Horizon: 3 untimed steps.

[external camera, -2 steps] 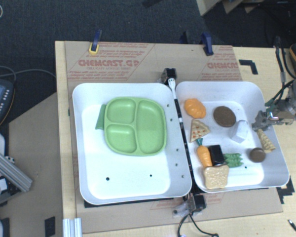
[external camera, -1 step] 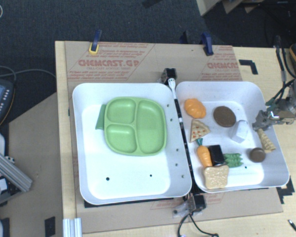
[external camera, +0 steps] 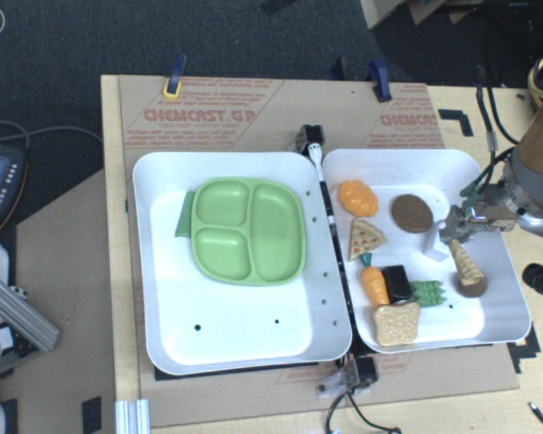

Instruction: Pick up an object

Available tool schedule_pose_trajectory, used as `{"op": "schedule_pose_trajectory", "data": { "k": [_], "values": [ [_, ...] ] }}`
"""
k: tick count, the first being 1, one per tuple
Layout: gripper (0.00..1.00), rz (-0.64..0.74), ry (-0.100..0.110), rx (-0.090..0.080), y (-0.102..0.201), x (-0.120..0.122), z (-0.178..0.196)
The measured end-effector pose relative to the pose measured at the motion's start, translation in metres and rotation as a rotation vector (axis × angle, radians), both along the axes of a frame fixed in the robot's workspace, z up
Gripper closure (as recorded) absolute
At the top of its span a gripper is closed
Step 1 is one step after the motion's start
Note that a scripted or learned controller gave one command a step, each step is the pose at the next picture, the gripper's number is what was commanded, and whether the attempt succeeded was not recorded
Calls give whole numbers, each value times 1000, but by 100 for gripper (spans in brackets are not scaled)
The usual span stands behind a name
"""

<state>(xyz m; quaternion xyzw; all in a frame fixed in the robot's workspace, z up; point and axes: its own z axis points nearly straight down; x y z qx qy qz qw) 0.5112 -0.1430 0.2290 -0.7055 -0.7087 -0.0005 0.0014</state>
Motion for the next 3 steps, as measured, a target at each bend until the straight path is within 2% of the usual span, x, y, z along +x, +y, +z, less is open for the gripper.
{"op": "schedule_pose_trajectory", "data": {
  "k": [2,3],
  "values": [
    [100,1,1,0,92,-6,-4],
    [100,1,3,0,143,-18,-15]
  ]
}}
